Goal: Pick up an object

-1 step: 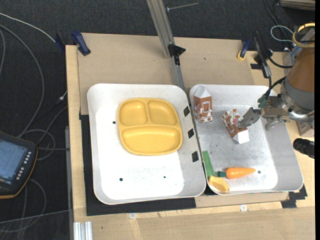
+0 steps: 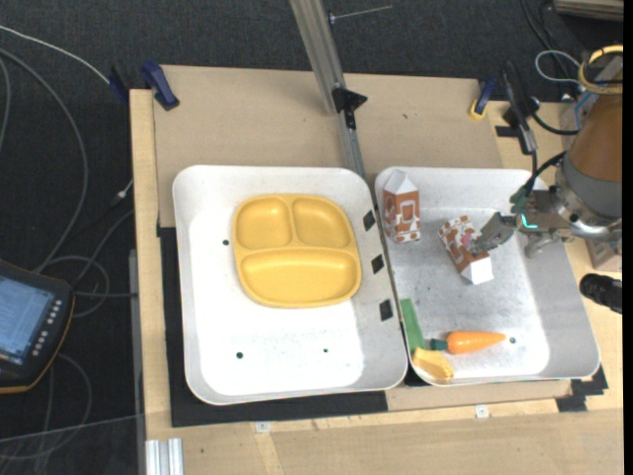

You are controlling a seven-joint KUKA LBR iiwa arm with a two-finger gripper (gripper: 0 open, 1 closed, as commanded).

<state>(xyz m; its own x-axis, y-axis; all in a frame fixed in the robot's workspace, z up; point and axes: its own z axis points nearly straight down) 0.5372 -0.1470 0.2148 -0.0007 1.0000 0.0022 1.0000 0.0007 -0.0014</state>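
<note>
My gripper (image 2: pixel 515 237) hangs over the right part of the right bin (image 2: pixel 554 295), open, with nothing between its fingers. One finger (image 2: pixel 492 233) is close to a small red-and-white carton (image 2: pixel 464 247) lying tipped over in the bin's middle. A second red-and-white carton (image 2: pixel 401 206) stands upright at the bin's far left. An orange carrot (image 2: pixel 475 341) lies near the front rim, with a yellow piece (image 2: pixel 432 366) and a green strip (image 2: pixel 408 323) at the front left corner.
The left bin (image 2: pixel 203 295) holds a yellow divided plate (image 2: pixel 296 249) in its far half. A metal pole (image 2: pixel 318 38) slants up from between the bins. Blue clamps (image 2: pixel 158 83) grip the bench's far edge.
</note>
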